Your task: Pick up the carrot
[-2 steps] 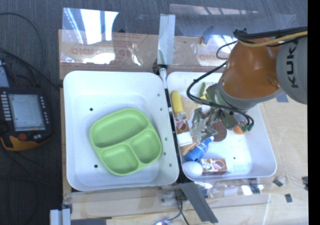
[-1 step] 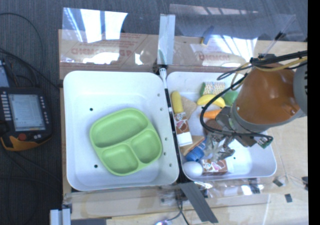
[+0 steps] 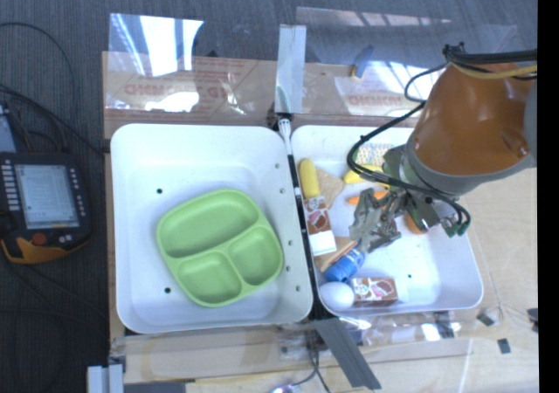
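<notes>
Nearest the lens, up at right: broad orange band of the grey arm [image 3: 476, 125], reaching in over the right bin.

Far left, off the bench: dark handheld control pendant with a pale screen [image 3: 44, 199], lying on the grey floor, cables trailing.

Next, shallow white plastic left bin [image 3: 131, 151], holding a light green three-compartment plastic plate [image 3: 220, 245], set flat, slightly turned.

Past the divider, shallow white plastic right bin [image 3: 463, 282]. Along its left wall, top to bottom: yellow rounded plastic piece [image 3: 308, 177], small brown-and-white printed carton [image 3: 318, 217], blue bottle-like item [image 3: 346, 265] tilted, white egg-shaped object [image 3: 336, 295] at the near corner, and just beside it a small red-brown rectangular box [image 3: 377, 291].

Mid-bin: small orange carrot [image 3: 357, 201], partly showing, lying on the bin floor just left of the dark two-finger gripper [image 3: 377, 221]. Touching or apart: not clear. Another orange patch just right of the gripper; same thing or not, impossible to tell.

Gripper lowered close to the bin floor among the clutter; open or closed, and on what if anything, cannot be told, dark metal blurring together.
</notes>
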{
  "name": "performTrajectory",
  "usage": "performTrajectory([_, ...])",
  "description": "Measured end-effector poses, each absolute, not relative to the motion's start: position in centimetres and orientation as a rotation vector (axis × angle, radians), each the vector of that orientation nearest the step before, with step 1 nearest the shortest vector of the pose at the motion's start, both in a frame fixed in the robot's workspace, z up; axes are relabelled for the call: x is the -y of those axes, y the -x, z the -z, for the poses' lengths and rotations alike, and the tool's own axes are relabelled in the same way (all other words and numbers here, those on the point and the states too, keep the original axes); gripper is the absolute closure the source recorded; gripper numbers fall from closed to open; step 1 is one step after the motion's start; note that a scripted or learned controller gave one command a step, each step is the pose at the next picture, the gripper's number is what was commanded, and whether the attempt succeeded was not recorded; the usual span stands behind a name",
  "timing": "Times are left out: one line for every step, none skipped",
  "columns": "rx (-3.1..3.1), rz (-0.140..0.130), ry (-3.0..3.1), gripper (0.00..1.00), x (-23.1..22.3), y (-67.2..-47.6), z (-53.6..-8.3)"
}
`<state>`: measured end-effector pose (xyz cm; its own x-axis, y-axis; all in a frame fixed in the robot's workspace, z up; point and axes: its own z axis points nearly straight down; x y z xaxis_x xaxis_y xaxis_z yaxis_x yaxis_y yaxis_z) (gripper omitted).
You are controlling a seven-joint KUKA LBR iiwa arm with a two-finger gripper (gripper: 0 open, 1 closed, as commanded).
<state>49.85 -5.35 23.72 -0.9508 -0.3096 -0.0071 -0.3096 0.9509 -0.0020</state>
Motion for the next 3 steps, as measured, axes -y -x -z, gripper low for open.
performTrajectory([-3.056, 0.008, 0.669, 1.00, 8.6, -52.3, -37.5])
performTrajectory([-3.064, 0.000, 0.674, 0.00, 8.5, -52.2, -37.0])
performTrajectory([-3.054, -0.013, 0.785, 0.00, 7.9, -52.9, -22.9])
